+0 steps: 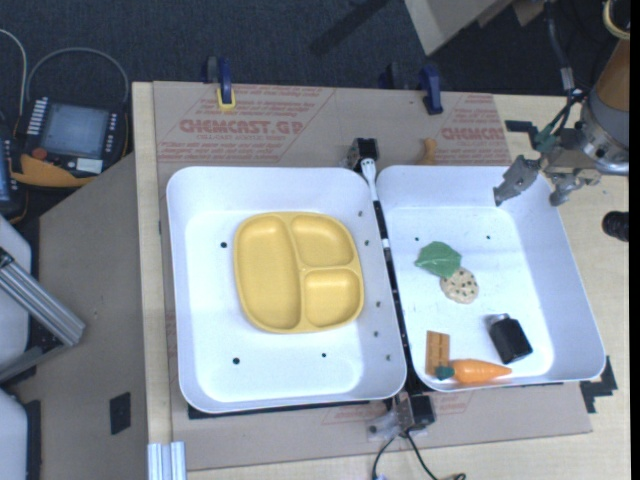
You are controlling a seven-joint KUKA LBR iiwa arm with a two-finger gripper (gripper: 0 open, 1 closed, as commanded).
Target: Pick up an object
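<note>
A: Start at the left. What sits in the left bin (pixel 200 268)?

B: A yellow divided plate (pixel 298 271), smooth moulded plastic with rounded corners and three compartments: one long one on its left, two smaller ones on its right. It lies flat around the middle of that shallow white bin, which has a glossy floor and rounded corners.

A: And between the bins?

B: Their inner rims meet along a dark seam. Both rest on a brown cardboard sheet (pixel 300 118) printed with red lettering, held at its far edge by two blue clamps (pixel 222 78).

A: Now the right bin (pixel 560 258).

B: Near its middle is a green leaf-shaped piece (pixel 438 259), matte, touching a pale round speckled cookie (pixel 460 287) just nearer than it. Along the near wall a tan ridged wafer-like stick (pixel 438 351) stands beside a toy carrot (pixel 478 372), orange and smooth with a green stub on its left end; the two touch. To the right of these lies a small black block (pixel 509 338), boxy, tilted, apart from the carrot.

A: The arm?

B: The gripper (pixel 535 180) hangs over the far right corner of the right bin, grey metal, its two fingers spread apart with nothing between them. It is well apart from every object in that bin.
</note>
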